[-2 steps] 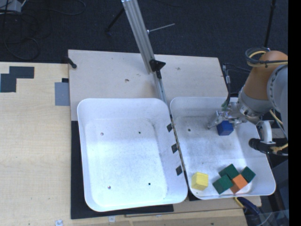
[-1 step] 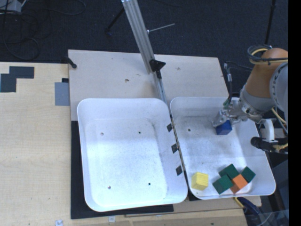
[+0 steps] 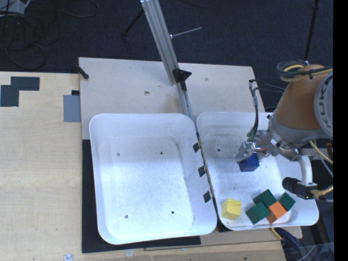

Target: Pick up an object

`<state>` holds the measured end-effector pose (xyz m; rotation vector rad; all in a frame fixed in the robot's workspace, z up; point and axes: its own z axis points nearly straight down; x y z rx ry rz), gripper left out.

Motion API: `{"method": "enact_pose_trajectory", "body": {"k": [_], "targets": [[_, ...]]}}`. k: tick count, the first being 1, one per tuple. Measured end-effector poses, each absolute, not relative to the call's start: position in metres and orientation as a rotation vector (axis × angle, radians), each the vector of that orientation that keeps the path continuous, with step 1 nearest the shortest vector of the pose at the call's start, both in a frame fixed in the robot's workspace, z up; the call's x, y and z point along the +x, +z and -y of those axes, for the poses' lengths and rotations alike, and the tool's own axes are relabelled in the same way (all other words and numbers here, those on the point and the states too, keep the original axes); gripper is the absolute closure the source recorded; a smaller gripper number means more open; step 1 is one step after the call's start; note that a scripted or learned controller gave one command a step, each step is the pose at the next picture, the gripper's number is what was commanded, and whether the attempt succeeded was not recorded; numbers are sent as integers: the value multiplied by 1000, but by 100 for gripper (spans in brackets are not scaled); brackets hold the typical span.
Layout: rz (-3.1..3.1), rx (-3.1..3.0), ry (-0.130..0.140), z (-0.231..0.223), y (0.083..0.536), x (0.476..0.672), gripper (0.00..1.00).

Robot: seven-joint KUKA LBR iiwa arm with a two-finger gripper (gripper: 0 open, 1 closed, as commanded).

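Camera view: arm [image 3: 304,105] reaches in from the right over the right bin [image 3: 228,126]; claw [image 3: 251,152] sits low in the bin's middle with a blue block [image 3: 249,163] directly at its tip. Block looks to be touching the claw, possibly between the fingers, but the slant hides the fingertips, so I can't tell how far the claw is open or whether it actually has the block. Judgement: this is the grasp or early lift step, blue block being the target. Remaining blocks are clustered in the near right corner of the same bin: yellow block [image 3: 231,208] a bit apart to the left, two green blocks [image 3: 257,212] and an orange block [image 3: 277,210] packed together, touching. That clump would be awkward for a two-finger grab, which probably explains going for the isolated blue one. Left bin [image 3: 109,145] sits just beside, on the worktop [image 3: 38,162]. A slanted metal rail [image 3: 163,42] rises from behind the bins. No readable brands, labels or writing anywhere.
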<state>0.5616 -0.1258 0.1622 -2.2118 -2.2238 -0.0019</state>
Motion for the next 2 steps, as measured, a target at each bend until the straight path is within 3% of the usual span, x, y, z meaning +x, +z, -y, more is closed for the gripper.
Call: {"method": "enact_pose_trajectory", "body": {"k": [1,2], "targets": [[2227,-2210,-4,41,191,555,100],[2227,-2215,-4,-20,190,643,100]]}}
